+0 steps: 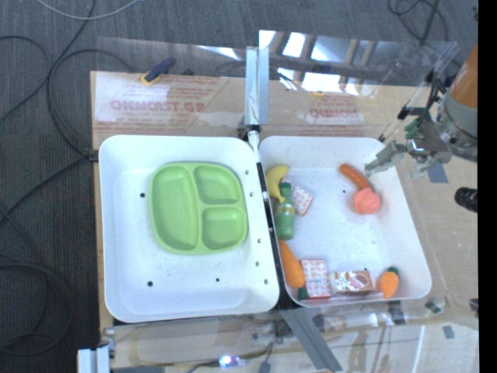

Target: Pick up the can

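Fingers (380, 162) look apart, nothing between them, though they are small in the camera view and partly against the clutter of the wrist. The gripper (405, 168) hangs over the far right corner of the right bin (411, 231), about at its rim. The arm comes in from the right.

The can (286, 216) is taken to be the green cylinder by the left wall of the right bin. It sits just near of the banana (276, 179) and touches or nearly touches a red-and-white packet (301, 200). Whether it stands upright or lies down is not clear. An orange carrot (291, 264) lies just near of it along the same wall.

Gripper and can are well apart. An orange sausage-shaped piece (355, 176) and a pink ball (367, 202) lie in between, closer to the gripper.

Other items:
- Two small boxes (334, 280) and a small orange piece with a green top (390, 284) sit at the near edge of the right bin.
- The left bin (116, 231) holds a green divided tray (199, 208).

Progress: judged as the very start. No contact and no grasp, and the can rests in the bin. Left to do:
- Travel left across the bin.
- Come down over the can without catching the banana, the packet or the bin wall.
- Close on the can.
- Lift it.

The tight spot by the wall looks like the hard part.
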Robot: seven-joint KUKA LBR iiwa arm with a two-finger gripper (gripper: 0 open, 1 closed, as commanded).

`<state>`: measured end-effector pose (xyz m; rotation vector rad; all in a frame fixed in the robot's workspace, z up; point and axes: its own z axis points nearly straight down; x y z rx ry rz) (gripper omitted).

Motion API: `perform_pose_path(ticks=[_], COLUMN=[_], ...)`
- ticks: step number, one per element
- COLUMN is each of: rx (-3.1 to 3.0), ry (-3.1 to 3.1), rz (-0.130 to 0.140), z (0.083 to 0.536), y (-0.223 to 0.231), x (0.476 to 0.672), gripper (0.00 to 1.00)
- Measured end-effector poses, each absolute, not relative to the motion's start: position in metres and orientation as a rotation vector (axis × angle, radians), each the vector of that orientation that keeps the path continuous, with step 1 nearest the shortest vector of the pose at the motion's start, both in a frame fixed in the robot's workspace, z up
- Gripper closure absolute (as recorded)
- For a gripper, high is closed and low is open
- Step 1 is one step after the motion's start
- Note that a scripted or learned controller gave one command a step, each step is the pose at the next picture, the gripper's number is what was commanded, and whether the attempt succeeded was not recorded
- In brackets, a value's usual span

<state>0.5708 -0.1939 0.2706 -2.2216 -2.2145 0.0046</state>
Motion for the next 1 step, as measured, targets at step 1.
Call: perform_pose_path(ticks=[1], rx=[-2.338], ry=[-2.089], rz=[0.007], z=[0.1570], y=[-0.1523], x=[0.5496], gripper=[0.00])
